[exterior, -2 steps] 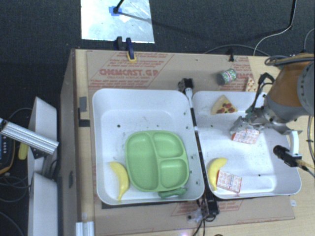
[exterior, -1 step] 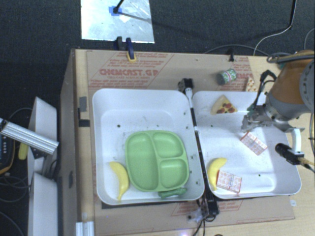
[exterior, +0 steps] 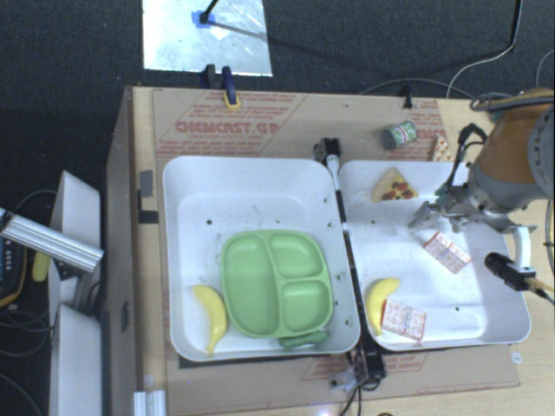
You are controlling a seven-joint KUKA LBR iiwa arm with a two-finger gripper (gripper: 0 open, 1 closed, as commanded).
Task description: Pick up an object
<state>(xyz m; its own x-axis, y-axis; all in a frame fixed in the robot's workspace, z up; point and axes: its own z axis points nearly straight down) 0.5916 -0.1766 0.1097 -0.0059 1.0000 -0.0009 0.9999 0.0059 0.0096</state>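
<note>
Roughly, two white bins are sitting side by side; taking the right bin (exterior: 486, 323) as landmark. The left bin (exterior: 186, 232) is touching its left wall, so nothing can slip between them. A green tray (exterior: 276, 286) is lying flat in that left bin, well left of the landmark, with a banana (exterior: 211, 317) just beside the tray's lower left edge. The arm (exterior: 512, 159) is reaching in over the right bin's upper right rim, wrist tilting down toward the floor of the bin, likely lining up for a grab. The gripper (exterior: 434, 213) is hovering low in the bin's upper middle; whether the claw is spread or closed, cannot tell, too blurred. Nothing is visibly pinched.

Candidate things inside the right bin: a second banana (exterior: 379, 301) leaning on the left wall near the bottom, a red-white packet (exterior: 403, 320) just beside it, another packet (exterior: 447, 252) just below the gripper, probably the target, being nearest. A pizza slice (exterior: 395, 185) is lying near the top wall. A small can (exterior: 401, 134) is resting outside, above the bin.
</note>
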